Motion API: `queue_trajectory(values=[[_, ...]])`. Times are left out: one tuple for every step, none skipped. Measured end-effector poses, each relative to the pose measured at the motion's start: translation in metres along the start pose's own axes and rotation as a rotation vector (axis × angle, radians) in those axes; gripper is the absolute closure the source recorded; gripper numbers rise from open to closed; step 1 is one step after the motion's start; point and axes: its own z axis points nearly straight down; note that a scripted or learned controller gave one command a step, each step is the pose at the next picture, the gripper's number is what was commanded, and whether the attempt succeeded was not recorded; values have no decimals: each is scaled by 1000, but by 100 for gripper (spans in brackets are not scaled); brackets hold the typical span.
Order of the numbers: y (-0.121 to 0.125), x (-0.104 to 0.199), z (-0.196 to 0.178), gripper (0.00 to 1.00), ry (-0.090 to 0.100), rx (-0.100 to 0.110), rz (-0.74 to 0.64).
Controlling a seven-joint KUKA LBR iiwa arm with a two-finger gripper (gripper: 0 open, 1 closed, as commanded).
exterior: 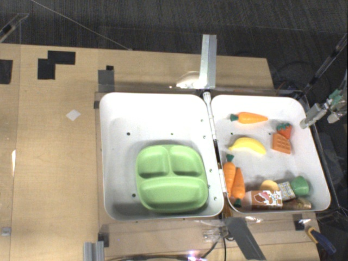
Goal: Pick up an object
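bottle (270,198): lies on its side along the near wall of the right bin (304,109), green cap toward the right corner. Looks slid down against the wall, so one flank is blocked.
small pieces: a pale round item (267,185) just behind the bottle, and something brownish (303,203) under the cap end; too small to identify.
near carrots (234,181): two orange ones side by side, touching, tucked against the divider wall at the near left of the right bin. Crowded, poor finger clearance.
green tray (172,176): three-compartment plate, sits alone in the near half of the left bin (117,118). Flat and wide, probably a bad candidate for a two-finger grab.
banana (247,145): mid right bin, bare floor all round it. Judged easiest target, open on both sides.
orange wedge (281,142): green-topped, right of the banana, apart from it.
far carrot (249,117): lies crosswise near the far wall, free-standing.
gripper (308,119): at the far right rim of the right bin, arm coming in from the right. Nothing visible between its fingers; can't tell whether it's spread or clenched, too small and edge-on.
task state: no object picked yet; all candidates rest in the bins on the bench (49,145).
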Motion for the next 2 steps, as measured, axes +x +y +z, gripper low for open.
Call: queue_trajectory(values=[[-33, 6, -33, 0, 0, 0, -98], [-2, 1, 28, 0, 1, 1, -255]])
